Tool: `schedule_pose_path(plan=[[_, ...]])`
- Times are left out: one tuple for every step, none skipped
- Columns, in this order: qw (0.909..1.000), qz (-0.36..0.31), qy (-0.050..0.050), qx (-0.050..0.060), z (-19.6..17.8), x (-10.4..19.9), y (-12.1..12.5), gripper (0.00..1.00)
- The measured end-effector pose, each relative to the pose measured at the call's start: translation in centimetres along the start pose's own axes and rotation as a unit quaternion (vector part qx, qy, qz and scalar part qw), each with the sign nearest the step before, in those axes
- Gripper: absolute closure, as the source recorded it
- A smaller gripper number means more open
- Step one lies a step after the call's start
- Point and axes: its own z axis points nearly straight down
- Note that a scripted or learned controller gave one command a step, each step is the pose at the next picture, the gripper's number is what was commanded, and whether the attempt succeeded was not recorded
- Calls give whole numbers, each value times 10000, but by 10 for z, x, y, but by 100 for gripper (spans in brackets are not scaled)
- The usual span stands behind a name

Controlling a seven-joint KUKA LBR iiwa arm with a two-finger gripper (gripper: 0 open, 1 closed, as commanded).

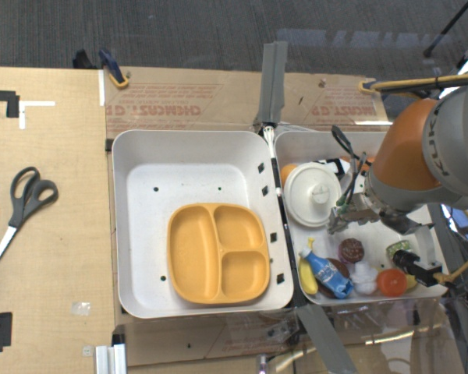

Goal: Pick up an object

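Tool hung low in the right bin — finger state could not be told. Just beside it sat the white lidded bowl — judged light, rigid, slippery; the lid knob offered the best hold.

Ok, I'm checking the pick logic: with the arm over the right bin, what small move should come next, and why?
Probably a short descent, straight down. The gripper hangs low in the right bin beside the white round lid, above the dark red object, and nothing shows between it and that object. Whether it already touches anything, I cannot tell.
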Motion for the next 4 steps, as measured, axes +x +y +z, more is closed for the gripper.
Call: schedule_pose_path(plan=[[9754,-2206,-6,-21,-36,-78,-28,100],[9904,-1384,2,-17,8,-32,34,100],[9818,-1897,-8,-22,-114,-101,51,100],[9750,-2223,1,-18,6,-36,52,100]])
